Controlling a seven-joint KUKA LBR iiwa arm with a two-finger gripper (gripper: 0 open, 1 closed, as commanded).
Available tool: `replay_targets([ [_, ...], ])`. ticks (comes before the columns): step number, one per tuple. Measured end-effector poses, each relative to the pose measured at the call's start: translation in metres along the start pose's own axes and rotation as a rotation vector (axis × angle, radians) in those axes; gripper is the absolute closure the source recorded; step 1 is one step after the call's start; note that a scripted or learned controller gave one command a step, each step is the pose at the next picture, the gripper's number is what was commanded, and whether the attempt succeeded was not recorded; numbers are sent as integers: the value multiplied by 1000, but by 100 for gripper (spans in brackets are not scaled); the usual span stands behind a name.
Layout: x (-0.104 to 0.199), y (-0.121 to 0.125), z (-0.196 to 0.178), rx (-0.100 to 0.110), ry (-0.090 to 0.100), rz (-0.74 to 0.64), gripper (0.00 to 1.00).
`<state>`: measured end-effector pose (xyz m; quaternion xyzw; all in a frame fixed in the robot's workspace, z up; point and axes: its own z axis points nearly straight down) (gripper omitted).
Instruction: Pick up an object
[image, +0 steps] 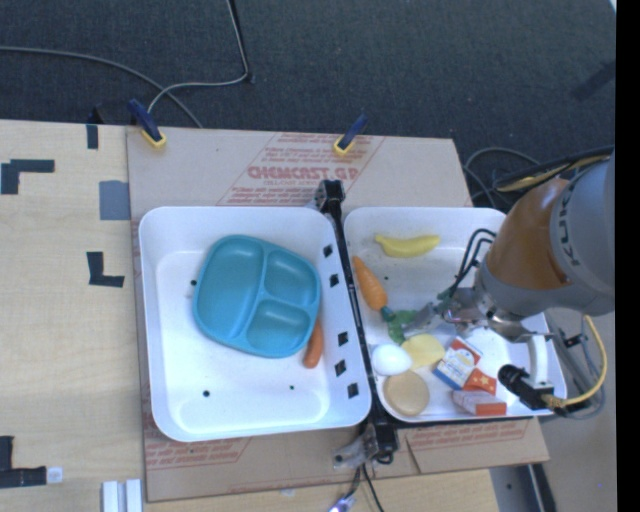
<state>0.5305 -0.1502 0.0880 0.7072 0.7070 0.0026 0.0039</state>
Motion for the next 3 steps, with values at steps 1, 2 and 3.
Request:
replay_targets([
  [1, 53, 39, 1, 3, 1, -3, 0],
  [2, 30, -28, 1, 4, -1, 1, 0],
  [3, 29, -26, -10, 1, -2, 1, 100],
])
